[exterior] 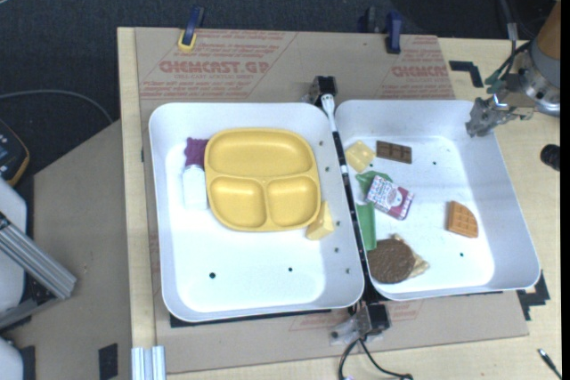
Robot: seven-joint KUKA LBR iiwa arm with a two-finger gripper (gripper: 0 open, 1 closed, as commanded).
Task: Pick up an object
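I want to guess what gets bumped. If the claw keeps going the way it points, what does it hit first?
The claw points down, at the right bin's far right corner. It would probably meet the bin's white rim or bare floor there first. The waffle and the chocolate bar lie well away. Depth is hard to judge.

the gripper hangs over the far right rim of the right bin, nothing seen between its fingers. nearer than the fingers and slightly left lies a waffle piece. further left sit a chocolate bar, a pink packet and a brown cookie. well to their left, the left bin holds a yellow divided plate.
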